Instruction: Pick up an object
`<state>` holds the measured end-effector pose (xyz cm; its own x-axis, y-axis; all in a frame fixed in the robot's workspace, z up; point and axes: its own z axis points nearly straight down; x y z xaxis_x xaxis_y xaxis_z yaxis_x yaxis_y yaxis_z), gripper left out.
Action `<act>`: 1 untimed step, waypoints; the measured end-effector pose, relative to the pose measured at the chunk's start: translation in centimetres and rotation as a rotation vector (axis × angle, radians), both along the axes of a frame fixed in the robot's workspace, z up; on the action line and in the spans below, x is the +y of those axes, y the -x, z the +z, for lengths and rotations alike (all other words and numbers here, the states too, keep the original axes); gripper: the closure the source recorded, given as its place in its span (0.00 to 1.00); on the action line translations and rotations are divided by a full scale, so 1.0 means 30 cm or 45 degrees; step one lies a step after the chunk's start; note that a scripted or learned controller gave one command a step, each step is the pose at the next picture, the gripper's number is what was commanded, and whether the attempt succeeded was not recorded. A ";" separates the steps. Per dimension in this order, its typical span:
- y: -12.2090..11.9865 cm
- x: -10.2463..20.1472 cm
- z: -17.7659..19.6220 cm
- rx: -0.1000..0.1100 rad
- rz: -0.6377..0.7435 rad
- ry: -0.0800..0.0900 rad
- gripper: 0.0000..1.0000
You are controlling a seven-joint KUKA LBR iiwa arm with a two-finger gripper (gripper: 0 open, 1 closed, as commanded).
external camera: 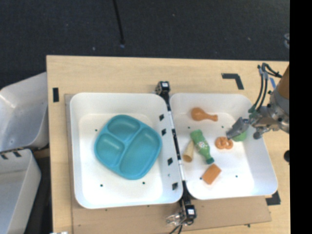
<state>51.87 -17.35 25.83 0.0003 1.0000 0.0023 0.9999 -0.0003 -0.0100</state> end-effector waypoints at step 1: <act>-0.007 0.001 0.017 -0.013 0.004 0.003 0.00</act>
<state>52.07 -17.32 26.34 -0.0026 1.0000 -0.0003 1.0000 0.0026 0.0001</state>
